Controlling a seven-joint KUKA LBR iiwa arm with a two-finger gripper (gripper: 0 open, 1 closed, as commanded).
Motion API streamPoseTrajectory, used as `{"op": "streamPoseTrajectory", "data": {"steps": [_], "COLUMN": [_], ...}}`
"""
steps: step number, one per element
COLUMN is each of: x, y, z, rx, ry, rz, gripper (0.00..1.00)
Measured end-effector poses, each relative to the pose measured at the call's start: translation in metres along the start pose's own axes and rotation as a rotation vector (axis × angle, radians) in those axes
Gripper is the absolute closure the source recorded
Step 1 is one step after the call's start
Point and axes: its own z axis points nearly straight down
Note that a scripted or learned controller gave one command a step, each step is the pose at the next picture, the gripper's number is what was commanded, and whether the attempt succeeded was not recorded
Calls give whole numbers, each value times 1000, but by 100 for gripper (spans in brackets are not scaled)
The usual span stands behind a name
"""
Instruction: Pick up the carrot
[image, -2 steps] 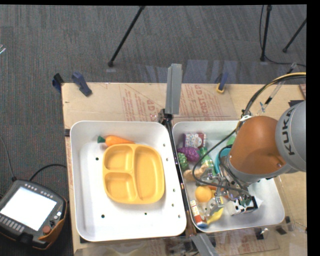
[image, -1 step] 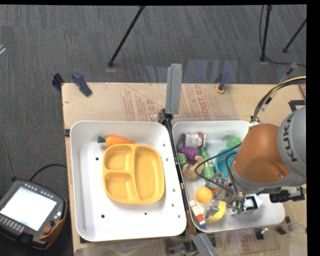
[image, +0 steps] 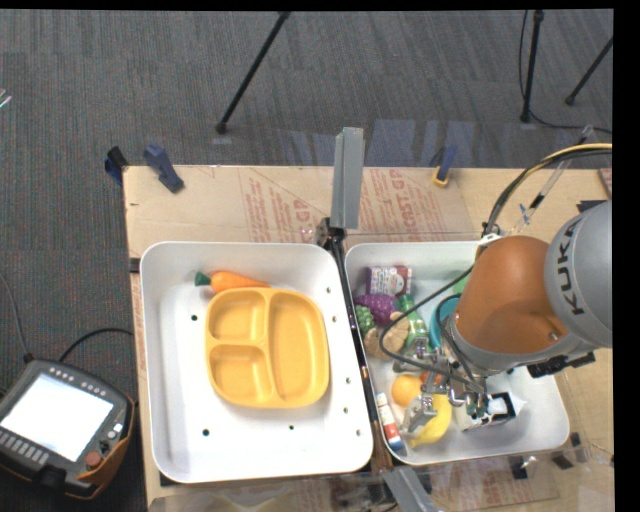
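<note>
Carrot: you'll find it in the left bin, lying on its side along the far edge of the yellow tray, green top pointing left, orange body touching or just beside the tray's rim.
Tray: yellow, three compartments, sitting in the middle of the left bin, slightly turned.
Left bin: white and shallow; it carries the carrot and the tray.
Right bin: white, just beside the left one, crowded with small toy items.
Items in right bin: you can make out a purple packet near the far wall, purple grapes below it, an orange ball and a yellow banana toward the near side.
Pincer: it hangs over the right bin, low among the clutter, just beside the orange ball and the banana, well apart from the carrot. You cannot tell from this angle how it stands or whether it has hold of anything.
Arm: orange band and grey body reach in from the right, covering much of the right bin.
Table: brown board under both bins.
</note>
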Motion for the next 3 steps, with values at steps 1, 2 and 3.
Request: {"op": "streamPoseTrajectory", "data": {"steps": [1, 2, 3], "x": [0, 33, 41], "y": [1, 52, 103], "z": [-10, -100, -132], "rx": [-1, -1, 0], "ry": [-1, -1, 0], "rz": [-4, 267, 84], "gripper": [100, 100, 100]}}
